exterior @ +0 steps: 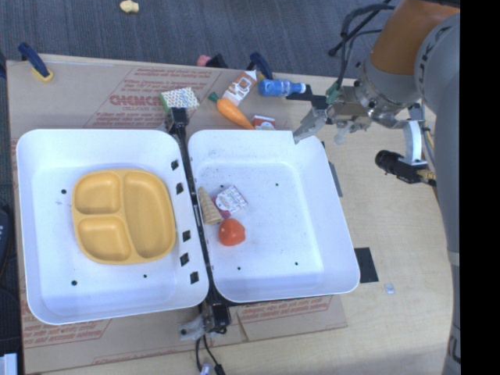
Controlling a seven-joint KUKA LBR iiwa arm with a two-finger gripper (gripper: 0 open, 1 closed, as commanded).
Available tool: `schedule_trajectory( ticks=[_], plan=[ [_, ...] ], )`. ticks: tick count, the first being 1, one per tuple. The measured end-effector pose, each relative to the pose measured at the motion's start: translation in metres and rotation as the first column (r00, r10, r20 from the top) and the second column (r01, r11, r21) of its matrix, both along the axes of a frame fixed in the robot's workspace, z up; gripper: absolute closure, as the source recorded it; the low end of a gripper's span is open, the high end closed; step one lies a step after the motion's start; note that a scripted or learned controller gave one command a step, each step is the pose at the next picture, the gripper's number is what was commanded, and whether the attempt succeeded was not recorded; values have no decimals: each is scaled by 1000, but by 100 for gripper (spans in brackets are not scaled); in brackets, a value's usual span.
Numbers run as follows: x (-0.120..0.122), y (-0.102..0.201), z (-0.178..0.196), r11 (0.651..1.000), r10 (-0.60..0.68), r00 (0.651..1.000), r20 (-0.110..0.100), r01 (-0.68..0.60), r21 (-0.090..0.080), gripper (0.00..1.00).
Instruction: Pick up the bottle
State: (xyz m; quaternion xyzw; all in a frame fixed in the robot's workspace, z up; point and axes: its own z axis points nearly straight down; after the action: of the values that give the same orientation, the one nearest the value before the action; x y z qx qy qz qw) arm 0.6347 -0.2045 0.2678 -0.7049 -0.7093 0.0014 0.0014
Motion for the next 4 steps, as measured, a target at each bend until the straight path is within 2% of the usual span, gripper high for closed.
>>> schedule_trajectory(
  ticks=[1, 2, 3, 4],
  plan=[
    [0, 1, 10, 1000, 6, 1000, -2, -6, 0, 100],
    [-40, -6, 70, 974, 225, 974, 3, -225, -2, 100],
    [-50, -7, 84, 999, -36, 999, 4, 36, -2, 100],
    [-74, 8, 80, 924, -382, 924, -2, 382, -1, 100]
  ],
)
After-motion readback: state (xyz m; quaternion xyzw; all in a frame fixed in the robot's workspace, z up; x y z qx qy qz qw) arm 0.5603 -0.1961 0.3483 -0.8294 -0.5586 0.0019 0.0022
